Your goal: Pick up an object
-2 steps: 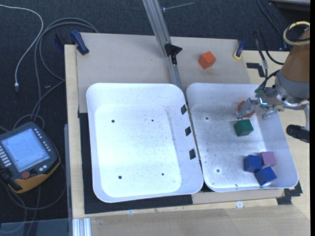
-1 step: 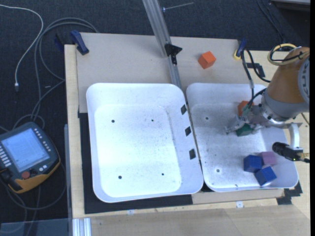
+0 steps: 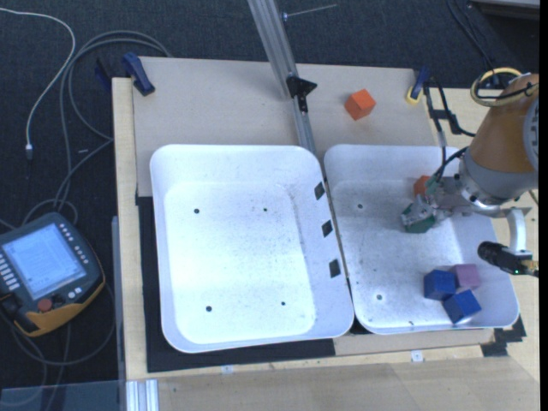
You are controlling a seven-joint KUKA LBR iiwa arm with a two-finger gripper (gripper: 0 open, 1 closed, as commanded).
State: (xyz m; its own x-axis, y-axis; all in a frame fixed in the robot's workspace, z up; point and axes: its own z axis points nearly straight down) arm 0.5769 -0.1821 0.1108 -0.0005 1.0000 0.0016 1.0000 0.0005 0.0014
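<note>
We are hovering our gripper [image 3: 419, 215] low in the right bin [image 3: 377, 255]; we cannot tell how it is set; blue blocks [image 3: 451, 293] are lying nearer.

You are looking down on a robotics lab or test cell, not a home or shop: an industrial arm [image 3: 505, 148], grey with an orange band, reaches in from the right of the frame over a plain wooden bench [image 3: 231, 84] that bears two shallow white bins [image 3: 171, 165] side by side. At the lower left a teach pendant [image 3: 44, 268] with a lit screen lies on dark carpet [image 3: 68, 144], with loose cables [image 3: 51, 67] trailing above it. You can also see blue clamps [image 3: 137, 73] at the bench's upper corners and an aluminium strut [image 3: 270, 32] rising from its top edge, which marks a fixed experimental rig.
</note>
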